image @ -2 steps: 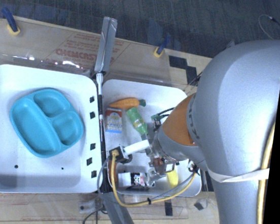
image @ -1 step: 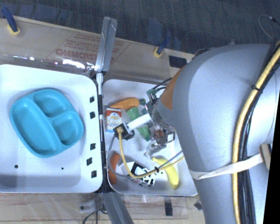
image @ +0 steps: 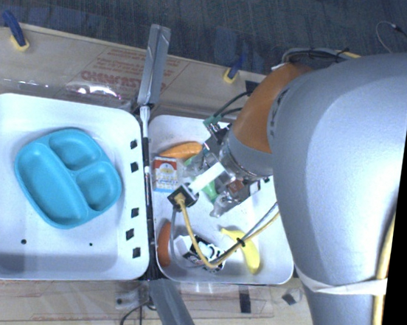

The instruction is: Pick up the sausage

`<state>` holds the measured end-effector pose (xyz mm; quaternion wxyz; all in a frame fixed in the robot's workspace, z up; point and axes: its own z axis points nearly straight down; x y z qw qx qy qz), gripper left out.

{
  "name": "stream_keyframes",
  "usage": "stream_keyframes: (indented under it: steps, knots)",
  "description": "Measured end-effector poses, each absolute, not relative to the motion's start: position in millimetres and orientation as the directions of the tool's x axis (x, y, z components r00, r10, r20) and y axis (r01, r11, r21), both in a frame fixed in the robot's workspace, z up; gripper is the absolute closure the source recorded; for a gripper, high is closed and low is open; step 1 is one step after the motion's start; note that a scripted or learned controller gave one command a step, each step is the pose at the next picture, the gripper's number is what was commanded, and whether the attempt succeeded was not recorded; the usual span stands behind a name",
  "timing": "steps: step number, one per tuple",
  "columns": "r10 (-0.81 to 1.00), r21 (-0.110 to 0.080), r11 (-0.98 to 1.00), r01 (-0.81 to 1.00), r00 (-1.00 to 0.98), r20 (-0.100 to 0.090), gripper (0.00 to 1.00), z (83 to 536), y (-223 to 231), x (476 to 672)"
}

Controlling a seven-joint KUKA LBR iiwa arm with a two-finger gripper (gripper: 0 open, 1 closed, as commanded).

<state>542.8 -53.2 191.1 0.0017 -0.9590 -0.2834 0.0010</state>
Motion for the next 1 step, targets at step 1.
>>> stream_keyframes:
  steps: [1]
  knots:
    - [0.593, -0.005, -0.805, 0.593, 0.805, -0.003, 0.0, 190.7, 19.8, 488.6]
